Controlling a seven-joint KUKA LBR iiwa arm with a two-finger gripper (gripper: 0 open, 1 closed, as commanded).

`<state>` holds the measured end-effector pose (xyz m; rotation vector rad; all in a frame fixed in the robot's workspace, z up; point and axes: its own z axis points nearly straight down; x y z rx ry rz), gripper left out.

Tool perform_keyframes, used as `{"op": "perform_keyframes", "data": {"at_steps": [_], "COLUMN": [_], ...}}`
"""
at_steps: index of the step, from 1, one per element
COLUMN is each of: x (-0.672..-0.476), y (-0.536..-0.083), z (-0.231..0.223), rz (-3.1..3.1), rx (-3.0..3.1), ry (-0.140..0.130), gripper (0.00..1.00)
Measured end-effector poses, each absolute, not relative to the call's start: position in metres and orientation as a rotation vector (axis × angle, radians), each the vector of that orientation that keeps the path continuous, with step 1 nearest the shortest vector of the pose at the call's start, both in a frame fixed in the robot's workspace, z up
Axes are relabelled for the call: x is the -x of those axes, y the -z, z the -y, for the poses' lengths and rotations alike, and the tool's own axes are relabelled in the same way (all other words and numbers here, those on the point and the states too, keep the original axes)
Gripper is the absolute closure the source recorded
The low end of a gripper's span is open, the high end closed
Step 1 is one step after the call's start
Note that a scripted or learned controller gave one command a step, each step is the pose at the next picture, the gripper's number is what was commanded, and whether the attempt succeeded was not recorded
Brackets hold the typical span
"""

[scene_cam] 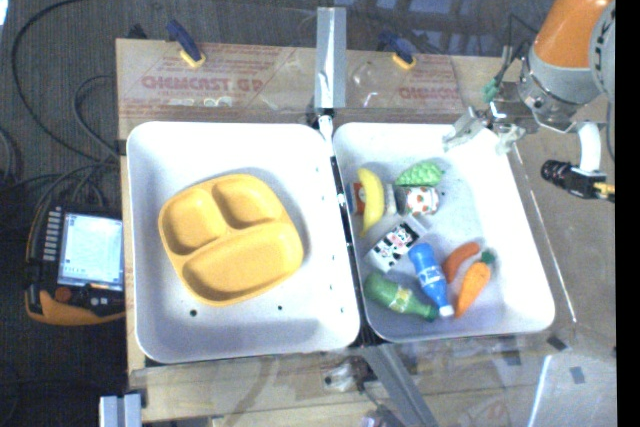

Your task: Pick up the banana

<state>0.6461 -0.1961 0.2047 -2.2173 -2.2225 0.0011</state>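
Banana [371,198] lay in the right bin [530,245], left side, near the divider wall, long axis running away from camera. Gripper [484,126] hovered over the bin's far right corner, fingers spread, nothing between them. Best approach: travel left, close across the short axis, clear of the strawberry [423,187]. Yellow divided plate [233,237] sat in the left bin [150,315]. Dark carpet, cables behind.

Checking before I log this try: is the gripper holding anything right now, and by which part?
Nothing is held. The gripper sits at the right bin's upper edge with nothing between its fingers; the banana lies in that bin, apart from it.
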Motion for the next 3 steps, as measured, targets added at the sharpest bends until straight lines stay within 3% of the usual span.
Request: {"op": "perform_keyframes", "data": {"at_steps": [1, 2, 3], "x": [-0.624, -0.668, -0.629], "y": [-0.093, -0.089, -0.090], "z": [0.141, 0.100, 0.097], "rz": [2.041, 1.944, 1.881], "rx": [2.390, 2.474, 2.528], "ry": [-0.004, -0.012, 0.005], "gripper": [0.00, 0.00, 0.00]}}
